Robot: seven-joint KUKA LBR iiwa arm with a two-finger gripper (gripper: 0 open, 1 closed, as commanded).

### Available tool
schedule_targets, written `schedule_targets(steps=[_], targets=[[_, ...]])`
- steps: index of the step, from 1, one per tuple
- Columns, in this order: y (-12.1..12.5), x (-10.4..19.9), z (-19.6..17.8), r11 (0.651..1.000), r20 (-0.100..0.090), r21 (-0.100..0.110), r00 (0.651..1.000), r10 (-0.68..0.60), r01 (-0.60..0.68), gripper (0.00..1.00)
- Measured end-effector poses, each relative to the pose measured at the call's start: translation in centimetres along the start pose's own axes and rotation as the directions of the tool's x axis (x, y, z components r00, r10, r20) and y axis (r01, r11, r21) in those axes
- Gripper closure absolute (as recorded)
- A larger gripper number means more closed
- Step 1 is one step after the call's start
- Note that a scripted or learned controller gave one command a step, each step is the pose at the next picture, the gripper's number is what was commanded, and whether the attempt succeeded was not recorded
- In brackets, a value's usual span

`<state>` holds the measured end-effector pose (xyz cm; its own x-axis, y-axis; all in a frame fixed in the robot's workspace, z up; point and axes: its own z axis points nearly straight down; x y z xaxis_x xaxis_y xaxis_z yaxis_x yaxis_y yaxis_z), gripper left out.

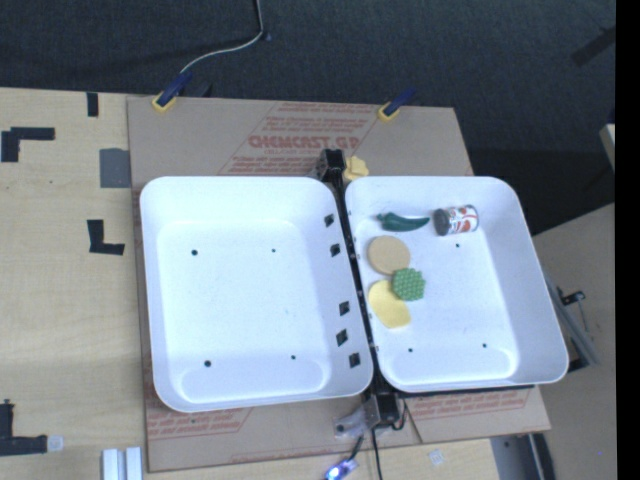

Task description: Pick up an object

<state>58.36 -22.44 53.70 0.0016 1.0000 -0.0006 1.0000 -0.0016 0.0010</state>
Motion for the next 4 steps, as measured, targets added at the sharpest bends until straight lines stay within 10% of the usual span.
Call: schedule_targets(steps=[1,2,3,4], targets=[[-6.1,0.0,4.3,1.000,-0.003,0.006,1.000,0.000,0.000,1.00],[-10.1,0.0,0.0,1.000,0.001,-0.002,1.000,-0.001,0.001,1.00],[-9.9,4.2,0.2,1.000,-0.001,0.001,1.000,-0.006,0.006,1.00],[-10.0,-0.1,0.2,1.000,0.002,0.001,1.000,0.000,0.000,1.00]])
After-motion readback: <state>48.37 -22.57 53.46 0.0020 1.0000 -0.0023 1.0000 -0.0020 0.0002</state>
